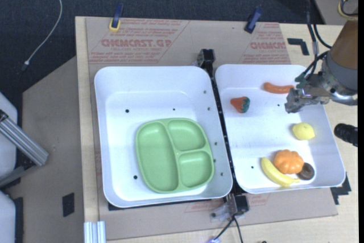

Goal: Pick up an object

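Right shallow white bin (318, 74): holds the pickable stock, spread loosely so each piece can be reached alone. Small red strawberry-like toy with green top (240, 104), near the inner wall. Long orange carrot-shaped toy (277, 87), at the far side. Round yellow lemon-like toy (303, 131), mid-right. Orange pumpkin-shaped toy (288, 161), yellow banana-shaped toy (276, 173) and small dark brown round piece (306, 171), clustered touching at the near corner.

Left shallow white bin (108, 122): holds a pale green three-compartment plastic tray (173, 153), likely a receiving place.

Grey arm: enters from the right, wrist bent downward. Claw (297, 98) hangs just beside the carrot toy's right end, above the lemon toy; whether spread or closed cannot be told, and nothing is visibly pinched.

Table (85, 65): cardboard-covered.
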You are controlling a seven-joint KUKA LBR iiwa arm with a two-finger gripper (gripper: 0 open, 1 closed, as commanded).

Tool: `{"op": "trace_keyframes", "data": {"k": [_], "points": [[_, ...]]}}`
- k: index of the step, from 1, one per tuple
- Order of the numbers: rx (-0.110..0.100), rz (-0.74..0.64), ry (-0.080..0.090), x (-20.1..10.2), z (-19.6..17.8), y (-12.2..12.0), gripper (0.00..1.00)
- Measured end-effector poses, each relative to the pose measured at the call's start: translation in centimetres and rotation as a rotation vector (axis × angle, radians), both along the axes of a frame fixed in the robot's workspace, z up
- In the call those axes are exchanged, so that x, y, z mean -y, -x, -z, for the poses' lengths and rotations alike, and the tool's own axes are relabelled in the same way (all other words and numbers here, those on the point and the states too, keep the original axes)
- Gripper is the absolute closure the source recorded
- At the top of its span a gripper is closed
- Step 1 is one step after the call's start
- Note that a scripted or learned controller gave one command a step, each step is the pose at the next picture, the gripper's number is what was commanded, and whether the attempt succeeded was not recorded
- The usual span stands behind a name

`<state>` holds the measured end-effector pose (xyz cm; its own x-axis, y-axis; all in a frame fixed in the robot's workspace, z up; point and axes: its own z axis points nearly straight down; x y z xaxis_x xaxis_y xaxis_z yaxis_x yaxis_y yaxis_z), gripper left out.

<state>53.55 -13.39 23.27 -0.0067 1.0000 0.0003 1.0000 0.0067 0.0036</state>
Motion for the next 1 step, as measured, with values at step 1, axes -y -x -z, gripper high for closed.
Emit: {"op": "trace_keyframes", "data": {"k": [1], "points": [[-0.005,0.0,-0.003,-5.62,1.01,-1.33,1.0]]}}
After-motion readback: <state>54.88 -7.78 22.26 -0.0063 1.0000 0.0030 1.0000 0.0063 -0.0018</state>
